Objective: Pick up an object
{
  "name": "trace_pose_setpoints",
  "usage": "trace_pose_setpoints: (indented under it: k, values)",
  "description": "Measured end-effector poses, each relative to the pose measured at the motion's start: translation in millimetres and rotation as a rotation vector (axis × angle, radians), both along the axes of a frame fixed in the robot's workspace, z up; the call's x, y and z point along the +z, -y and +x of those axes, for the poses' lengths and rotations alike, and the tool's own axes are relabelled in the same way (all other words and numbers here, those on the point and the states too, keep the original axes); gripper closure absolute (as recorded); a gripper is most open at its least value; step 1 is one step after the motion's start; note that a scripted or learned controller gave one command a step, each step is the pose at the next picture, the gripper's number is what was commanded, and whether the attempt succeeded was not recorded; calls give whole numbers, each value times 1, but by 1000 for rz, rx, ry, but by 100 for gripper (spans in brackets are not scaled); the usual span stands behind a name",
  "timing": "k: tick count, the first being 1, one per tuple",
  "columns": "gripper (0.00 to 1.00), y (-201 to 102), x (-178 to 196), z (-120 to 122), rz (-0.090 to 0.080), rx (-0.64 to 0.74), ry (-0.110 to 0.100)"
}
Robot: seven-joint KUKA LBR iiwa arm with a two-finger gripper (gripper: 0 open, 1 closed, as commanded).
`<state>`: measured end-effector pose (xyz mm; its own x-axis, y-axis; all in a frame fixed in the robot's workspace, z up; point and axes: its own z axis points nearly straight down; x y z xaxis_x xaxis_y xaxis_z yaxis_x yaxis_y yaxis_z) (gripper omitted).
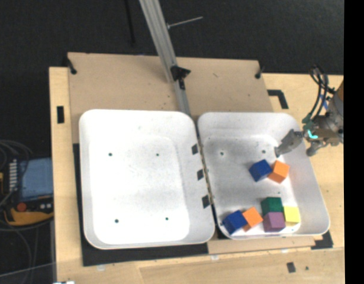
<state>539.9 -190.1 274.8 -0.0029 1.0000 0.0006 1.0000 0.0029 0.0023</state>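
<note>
Right bin (229,129): seven small blocks, all roughly cubic, no clear long axis on any. Blue cube (260,170) and orange cube (279,171) touching, at about 3 o'clock from bin centre, both turned diagonal to the bin walls. Five more clustered at 5–6 o'clock along the near wall: second blue cube (234,221), second orange cube (252,217), green cube (271,205), purple cube (274,220), yellow cube (292,215), packed edge to edge. Gripper (295,141) at 2 o'clock over the bin's right rim, fingers spread, pinching nothing, apart from the blue/orange pair. Bin floors white, scuffed grey. Left bin (93,158) alongside, on a tan wooden bench (158,70); dark floor around. Open room at bin centre and 11 o'clock.
</note>
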Motion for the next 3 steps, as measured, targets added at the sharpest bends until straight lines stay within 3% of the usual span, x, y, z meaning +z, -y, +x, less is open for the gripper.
trace_pose_setpoints:
  k: [3]
  values:
    - [0,-6,-137,-4,-2,-7,-6]
